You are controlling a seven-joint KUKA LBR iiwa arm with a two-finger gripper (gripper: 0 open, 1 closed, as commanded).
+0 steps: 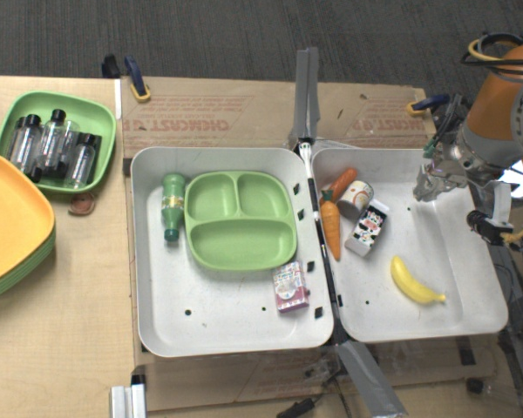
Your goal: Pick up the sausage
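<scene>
Sausage (343, 182) lies diagonally, well left of the pincer (429, 187); pincer's open-or-closed state can't be told.

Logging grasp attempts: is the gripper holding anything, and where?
Nothing is held: the gripper hangs over the right bin, apart from the sausage.

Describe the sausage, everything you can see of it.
The sausage is a short reddish-orange toy link, smooth and plastic-looking, lying tilted in the right bin near its upper left corner by the divider. Its lower end meets the carrot; a small can sits against its right side. The hand is apart from it, over to the right.
</scene>
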